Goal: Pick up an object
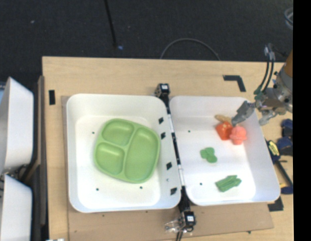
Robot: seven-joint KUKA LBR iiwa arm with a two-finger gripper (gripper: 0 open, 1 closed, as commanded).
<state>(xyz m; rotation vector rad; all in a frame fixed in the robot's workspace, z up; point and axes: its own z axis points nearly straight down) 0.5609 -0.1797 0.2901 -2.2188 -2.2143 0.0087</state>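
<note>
Two shallow white bins sit side by side on the desk [55,69], joined along a central seam. The left bin [75,195] carries a single green divided plate [127,150], lying flat near its middle and taking no part in the grasp at hand.

The right bin [261,185] holds the candidates for picking. A red piece [224,131] and a pink piece [238,135] lie touching one another toward the far right. A small tan item [222,117] lies just beyond the red one. A green lump [208,155] lies nearer the centre, and a flat green leafy piece [228,183] rests near the front edge, well apart from the rest.

The hand [255,112] reaches in from the right, over the far-right corner of that bin. One grey finger [240,114] slants down toward the red and pink pair, its tip just beside them. The spread between the fingers reads as wide, with nothing gripped between them.

Judgement: the hand is placed for an approach on the red or pink piece. Their closeness is a risk, since one finger may land on the neighbour and push both aside.
</note>
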